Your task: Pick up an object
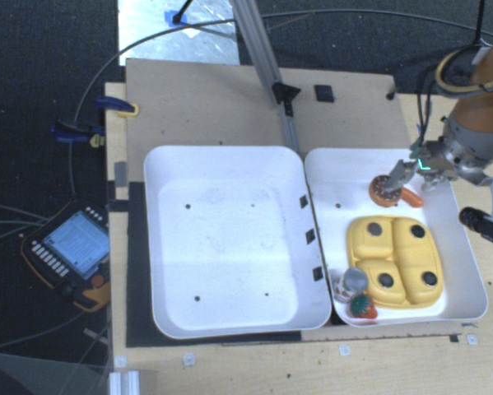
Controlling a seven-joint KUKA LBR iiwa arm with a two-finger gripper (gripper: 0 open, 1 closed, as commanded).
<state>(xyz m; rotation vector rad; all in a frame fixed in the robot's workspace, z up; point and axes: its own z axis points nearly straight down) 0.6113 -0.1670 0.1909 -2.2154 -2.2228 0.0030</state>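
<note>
Claw (404,174) hovering over the right bin (468,257), can't tell its state.

The donut (385,188) and orange piece (411,196) sit touching right under it, so it could easily nudge both and grab neither.

The arm (481,97) is cut off by the right edge above the end effector (404,175), whose tips blur against the small brown object (385,189) just beside them.
</note>
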